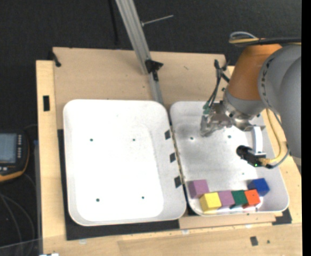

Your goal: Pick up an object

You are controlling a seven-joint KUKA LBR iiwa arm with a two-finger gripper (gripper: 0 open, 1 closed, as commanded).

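Counter [118, 73]: pale wood, carrying two shallow white bins side by side; dark floor all round it.
Left bin [80, 121]: the larger stretch of white, its right rim touching the right bin along a row of small dark clips.
Arm [262, 84]: reaches in from the right, grey with an orange band, bent down over the upper half of the right bin.
Right bin [198, 153]: its middle and upper-left floor lie bare, giving open room around the hand; its lower rim is crowded.
Metal post [136, 36]: slants from the top edge down to the gap between the bins.
Hand [211, 126]: points downward near the bin's upper-left part, well apart from the blocks; nothing shows between its fingers, and I cannot tell how far open they are.
Blocks: a row against the lower rim, purple block [198, 188], yellow block [210, 201], a paler purple one [226, 198], green block [239, 198], orange block [251, 197], blue block [258, 185], touching or just beside each other.
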